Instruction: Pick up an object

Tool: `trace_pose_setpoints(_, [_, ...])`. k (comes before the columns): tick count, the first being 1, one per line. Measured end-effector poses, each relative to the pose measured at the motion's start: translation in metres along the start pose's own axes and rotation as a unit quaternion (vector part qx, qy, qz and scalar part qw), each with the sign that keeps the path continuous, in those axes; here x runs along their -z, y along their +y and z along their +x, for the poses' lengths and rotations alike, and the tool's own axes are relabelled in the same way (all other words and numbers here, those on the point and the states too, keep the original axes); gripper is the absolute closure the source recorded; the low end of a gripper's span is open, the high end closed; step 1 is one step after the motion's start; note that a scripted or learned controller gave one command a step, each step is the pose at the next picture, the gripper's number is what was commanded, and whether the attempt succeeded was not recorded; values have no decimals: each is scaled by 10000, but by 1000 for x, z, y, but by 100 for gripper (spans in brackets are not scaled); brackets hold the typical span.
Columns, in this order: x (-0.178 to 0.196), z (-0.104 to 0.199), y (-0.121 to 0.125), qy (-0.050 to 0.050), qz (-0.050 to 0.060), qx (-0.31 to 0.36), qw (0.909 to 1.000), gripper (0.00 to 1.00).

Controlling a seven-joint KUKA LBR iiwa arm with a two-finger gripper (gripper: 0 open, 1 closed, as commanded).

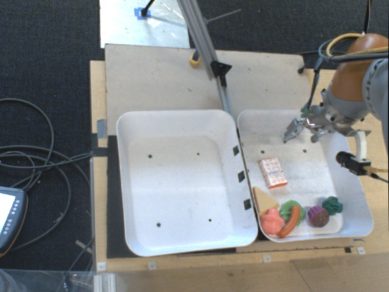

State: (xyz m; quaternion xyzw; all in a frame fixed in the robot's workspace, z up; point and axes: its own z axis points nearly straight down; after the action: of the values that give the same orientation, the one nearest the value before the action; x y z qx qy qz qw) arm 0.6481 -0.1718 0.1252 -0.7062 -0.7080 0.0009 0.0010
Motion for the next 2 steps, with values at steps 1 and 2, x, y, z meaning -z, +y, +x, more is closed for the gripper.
trace_pose_setpoints(1, [-36,1,0,-1,-7,5,10000,0])
trace_pose_setpoints(2, [-22,1,2,-6,-38,12,10000,100])
